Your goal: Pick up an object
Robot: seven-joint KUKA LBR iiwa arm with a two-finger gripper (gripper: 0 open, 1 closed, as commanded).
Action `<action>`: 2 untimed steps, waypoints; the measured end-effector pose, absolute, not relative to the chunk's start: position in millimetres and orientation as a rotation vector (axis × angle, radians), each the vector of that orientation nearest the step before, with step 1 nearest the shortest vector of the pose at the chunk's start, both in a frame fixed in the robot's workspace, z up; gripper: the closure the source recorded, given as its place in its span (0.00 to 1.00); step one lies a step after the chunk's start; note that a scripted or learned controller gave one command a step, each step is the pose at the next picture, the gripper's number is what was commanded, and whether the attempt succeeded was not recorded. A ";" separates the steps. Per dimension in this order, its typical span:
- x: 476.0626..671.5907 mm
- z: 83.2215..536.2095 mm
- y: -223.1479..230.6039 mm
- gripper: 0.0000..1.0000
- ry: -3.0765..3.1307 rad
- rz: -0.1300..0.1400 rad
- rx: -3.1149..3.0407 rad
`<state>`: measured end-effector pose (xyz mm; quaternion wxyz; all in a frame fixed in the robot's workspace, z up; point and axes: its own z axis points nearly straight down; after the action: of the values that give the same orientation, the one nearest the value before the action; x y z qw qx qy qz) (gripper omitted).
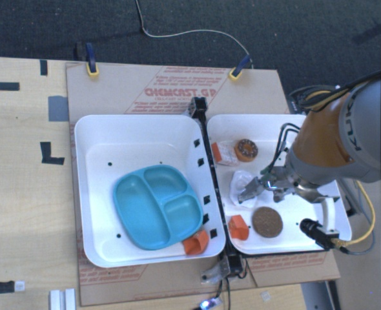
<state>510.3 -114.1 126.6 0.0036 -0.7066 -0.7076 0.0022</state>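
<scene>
In the right bin [319,241], my gripper [256,190] hangs low over a crumpled clear plastic piece [241,181] near the bin's left side. A brown round disc [267,221] lies just below the gripper. An orange block [239,227] sits in the near left corner. Toward the back are a brown ring-shaped donut [246,149] and a small orange piece [216,152] by the divider. The arm's grey and orange body [326,144] covers the bin's right part.
The left bin [87,173] holds a blue divided plate [158,205] and an orange piece [195,243] at its near right corner. A black divider [206,166] runs between the bins. Cables trail at the right.
</scene>
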 end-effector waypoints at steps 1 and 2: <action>510.1 82.6 -113.6 0.00 -2.222 0.002 -2.220; 510.8 95.2 -114.0 1.00 -2.224 0.002 -2.222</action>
<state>510.8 -114.0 95.2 -0.0010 -0.7068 -0.7074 0.0005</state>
